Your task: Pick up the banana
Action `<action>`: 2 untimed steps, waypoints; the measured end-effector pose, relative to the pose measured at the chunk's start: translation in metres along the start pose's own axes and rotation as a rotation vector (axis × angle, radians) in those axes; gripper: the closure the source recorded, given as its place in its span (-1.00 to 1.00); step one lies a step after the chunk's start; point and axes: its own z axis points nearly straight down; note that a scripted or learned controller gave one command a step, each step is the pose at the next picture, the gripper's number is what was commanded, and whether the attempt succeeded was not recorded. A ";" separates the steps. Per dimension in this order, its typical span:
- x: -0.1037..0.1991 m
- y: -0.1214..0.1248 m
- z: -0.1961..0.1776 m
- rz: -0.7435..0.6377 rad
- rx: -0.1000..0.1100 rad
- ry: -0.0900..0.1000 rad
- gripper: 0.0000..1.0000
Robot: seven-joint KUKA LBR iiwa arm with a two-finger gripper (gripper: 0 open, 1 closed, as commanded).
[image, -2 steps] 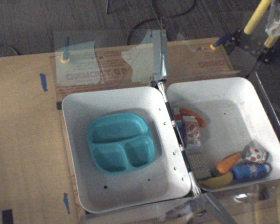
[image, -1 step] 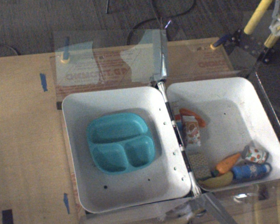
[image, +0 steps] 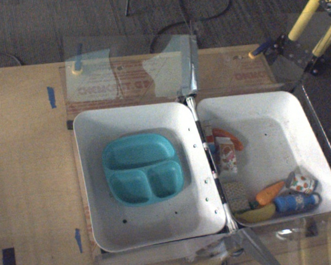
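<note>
The banana (image: 258, 213) is yellow and lies flat along the near edge of the right bin (image: 282, 115), close to the bin's near left corner. An orange carrot-like piece (image: 270, 192) lies just above it, and a blue bottle (image: 296, 202) rests against its right end.
The left bin (image: 105, 225) holds a teal divided tray (image: 143, 168). In the right bin, a red and orange item (image: 224, 137) and a white packet (image: 227, 155) lie by the left wall, and a patterned cup (image: 302, 183) sits near the bottle. Yellow poles (image: 311, 5) stand at top right.
</note>
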 end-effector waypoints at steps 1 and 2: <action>-0.005 0.007 -0.002 0.289 -0.001 0.003 1.00; -0.026 0.001 -0.002 0.221 0.001 0.000 1.00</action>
